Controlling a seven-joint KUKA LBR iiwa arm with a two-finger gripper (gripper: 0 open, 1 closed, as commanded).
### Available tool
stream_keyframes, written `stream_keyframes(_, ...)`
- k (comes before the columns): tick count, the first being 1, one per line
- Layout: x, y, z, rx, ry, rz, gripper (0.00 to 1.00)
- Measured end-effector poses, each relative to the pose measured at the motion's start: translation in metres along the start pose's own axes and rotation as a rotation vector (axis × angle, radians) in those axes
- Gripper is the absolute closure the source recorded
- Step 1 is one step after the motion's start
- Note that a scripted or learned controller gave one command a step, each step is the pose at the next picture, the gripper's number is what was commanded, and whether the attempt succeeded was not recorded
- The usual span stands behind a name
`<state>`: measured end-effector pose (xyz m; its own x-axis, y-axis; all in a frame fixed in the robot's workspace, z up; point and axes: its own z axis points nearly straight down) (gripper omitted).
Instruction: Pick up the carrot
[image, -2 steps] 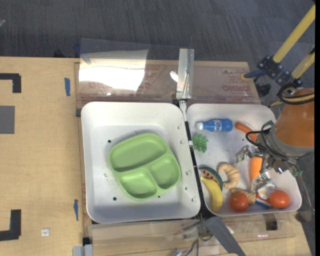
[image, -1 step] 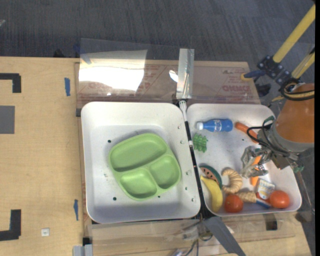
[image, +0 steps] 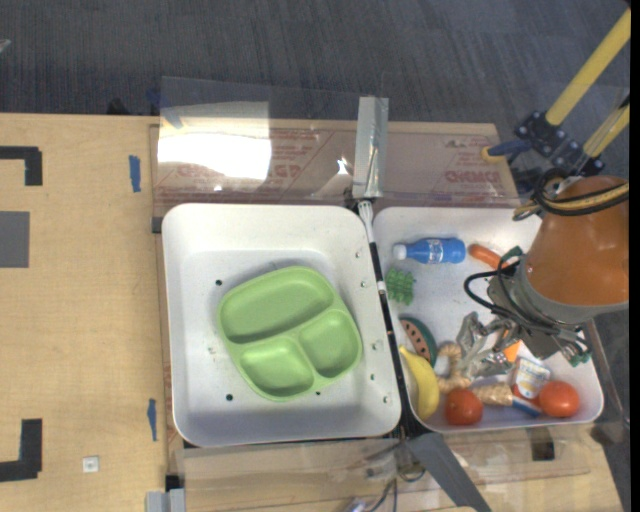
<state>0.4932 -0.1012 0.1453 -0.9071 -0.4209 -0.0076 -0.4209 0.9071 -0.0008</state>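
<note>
Camera view is showing the two white bins side by side on the bench. The left bin (image: 190, 250) is holding a green divided plate (image: 288, 330), lying tilted in its middle. The right bin (image: 590, 400) is holding the clutter: a blue bottle (image: 432, 251) lying on its side near the back wall, a small green toy (image: 401, 287) just below it, a watermelon slice (image: 419, 338), a banana (image: 421, 380) along the left wall, and two tomatoes (image: 462, 407) near the front edge.

The carrot (image: 484, 255) is lying near the back of the right bin, just beside the cap end of the bottle, with its far end passing behind the arm's cable. The arm (image: 580, 250) is reaching in from the right, its orange band hanging over the bin's right side. The gripper (image: 482, 343) is sitting lower toward the front, down among the small items between the banana and the right tomato. It is well apart from the carrot, which is lying behind it toward the back wall. Whether it is clenched or released is something I cannot tell from this slant.
</note>
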Motion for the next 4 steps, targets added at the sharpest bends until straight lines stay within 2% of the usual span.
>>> stream_keyframes(1, 0.005, -0.076, 0.054, 0.013, -0.008, -0.266, 1.0)
stream_keyframes(2, 0.007, -0.075, 0.055, 0.009, -0.002, -0.266, 0.0)
stream_keyframes(3, 0.042, -0.088, 0.055, 0.005, -0.005, 0.137, 0.0)
stream_keyframes(4, 0.038, -0.075, 0.055, 0.007, -0.001, 0.357, 0.0)
